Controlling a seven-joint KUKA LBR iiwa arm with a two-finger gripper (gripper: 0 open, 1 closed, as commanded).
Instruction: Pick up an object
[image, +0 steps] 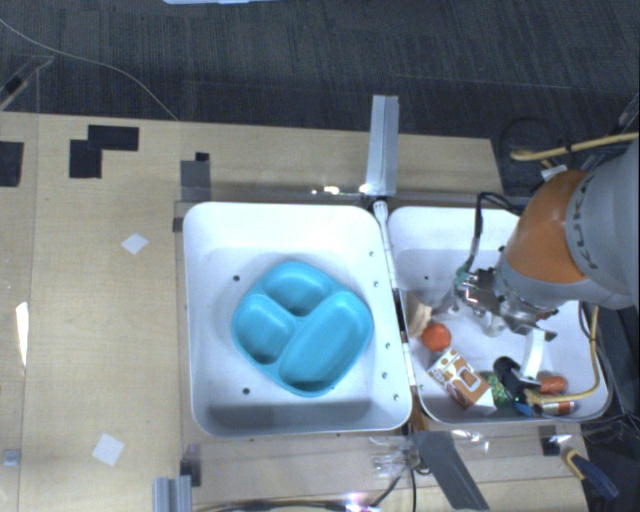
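**Sam:** What do you see on your screen? Start at the left.

**Me:** First I see the left bin. A blue dish with three parts sits in the middle of it. Nothing is in the dish.

**Sam:** And next to it?

**Me:** The right bin. The small things are all at its near end. A red ball lies close to the wall between the two bins. A small brown and white box lies just beside the ball, nearer to me. A green thing is touching the box on its right side. It is too small for me to say what it is.

**Sam:** Where is the gripper?

**Me:** The gripper hangs over the right bin, just right of the ball and a bit past it. The grey arm comes in from the right and covers much of it.

**Sam:** Is it wide or narrow?

**Me:** I cannot tell. The arm hides that part from my camera.

**Sam:** Does it hold something?

**Me:** I see nothing in it. The ball, the box and the green thing all lie on the floor of the bin.

**Sam:** So how far along are we?

**Me:** I think we are early. The arm is over the right bin, and that is all. Going down, closing on one thing and lifting it are all left to do. The ball looks nearest to me.
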